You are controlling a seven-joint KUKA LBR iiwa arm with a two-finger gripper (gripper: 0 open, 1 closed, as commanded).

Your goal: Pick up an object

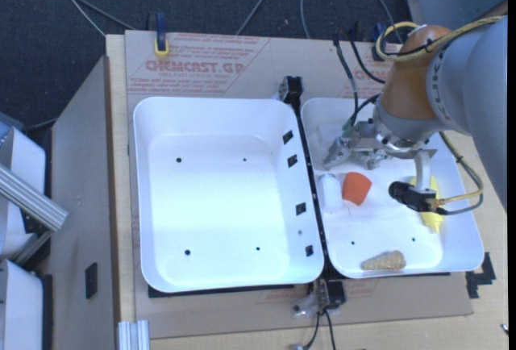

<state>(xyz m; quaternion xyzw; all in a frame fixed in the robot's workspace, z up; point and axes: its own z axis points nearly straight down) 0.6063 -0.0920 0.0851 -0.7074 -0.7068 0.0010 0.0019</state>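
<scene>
Two bins, one arm low in the right

Two white bins sit side by side on the counter point(97, 179); the gripper point(355, 153) hangs in the right bin point(459, 247), finger state unclear; just beside it lies an orange block point(356, 188); yellow object point(431, 199) and tan piece point(383, 261) nearby; left bin point(153, 203) adjoins.

Just below the metallic-looking end effector point(359, 153), a matt orange plastic-looking block point(356, 188) is sitting in a glossy, smooth white plastic bin point(451, 247); farther below, a rough tan crumbly-looking wedge point(383, 261) is lying.
</scene>
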